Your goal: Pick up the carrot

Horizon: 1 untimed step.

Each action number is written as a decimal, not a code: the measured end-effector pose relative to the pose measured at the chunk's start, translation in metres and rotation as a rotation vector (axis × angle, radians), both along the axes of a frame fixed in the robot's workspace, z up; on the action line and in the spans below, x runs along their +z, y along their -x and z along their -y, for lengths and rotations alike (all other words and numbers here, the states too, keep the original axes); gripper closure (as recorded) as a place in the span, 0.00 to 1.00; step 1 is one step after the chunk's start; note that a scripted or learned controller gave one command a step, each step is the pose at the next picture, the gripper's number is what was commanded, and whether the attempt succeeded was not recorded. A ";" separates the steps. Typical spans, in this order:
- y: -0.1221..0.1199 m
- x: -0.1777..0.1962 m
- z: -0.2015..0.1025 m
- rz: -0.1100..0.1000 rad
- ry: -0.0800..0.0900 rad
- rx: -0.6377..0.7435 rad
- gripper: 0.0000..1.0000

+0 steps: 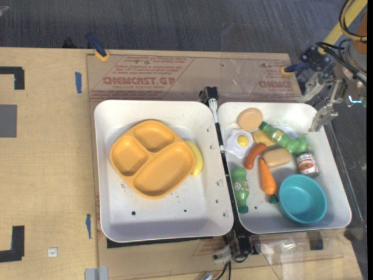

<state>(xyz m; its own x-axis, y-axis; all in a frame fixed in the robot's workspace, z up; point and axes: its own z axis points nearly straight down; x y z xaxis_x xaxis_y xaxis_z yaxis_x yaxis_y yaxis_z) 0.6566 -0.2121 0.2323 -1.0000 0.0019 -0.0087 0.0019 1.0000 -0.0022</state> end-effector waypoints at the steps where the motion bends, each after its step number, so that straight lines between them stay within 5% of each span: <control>1: 0.038 -0.126 -0.047 0.007 0.002 0.111 0.00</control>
